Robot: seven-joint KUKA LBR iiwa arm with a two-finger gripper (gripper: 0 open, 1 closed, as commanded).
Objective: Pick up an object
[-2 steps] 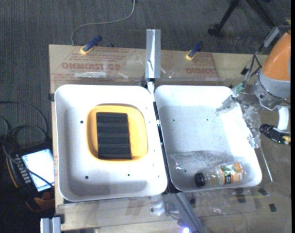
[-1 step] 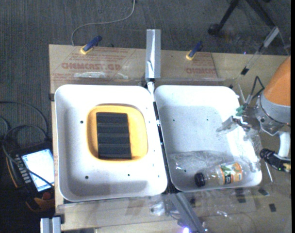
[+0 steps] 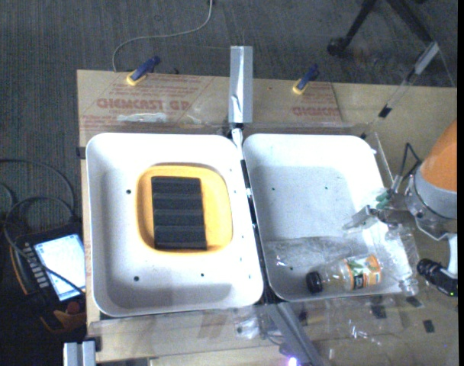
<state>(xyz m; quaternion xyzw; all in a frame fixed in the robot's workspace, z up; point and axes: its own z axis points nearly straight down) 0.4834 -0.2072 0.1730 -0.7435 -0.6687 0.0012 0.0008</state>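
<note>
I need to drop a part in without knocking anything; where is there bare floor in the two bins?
Right bin: bare from its far wall to the bottle; crowded near the gripper. Left bin: just a margin around the yellow tray.

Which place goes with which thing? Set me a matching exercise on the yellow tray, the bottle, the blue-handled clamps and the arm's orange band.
Things:
1. yellow tray with black ridged insert
2. small bottle with black cap
3. blue-handled clamps
4. orange band

Places:
A. at the back edge of the bench board, beyond both bins
B. lying on its side at the near edge of the right bin
C. at the right side of the view, past the right bin's wall
D. in the middle of the left bin

Pairs: 1-D, 2-B, 3-A, 4-C
</note>
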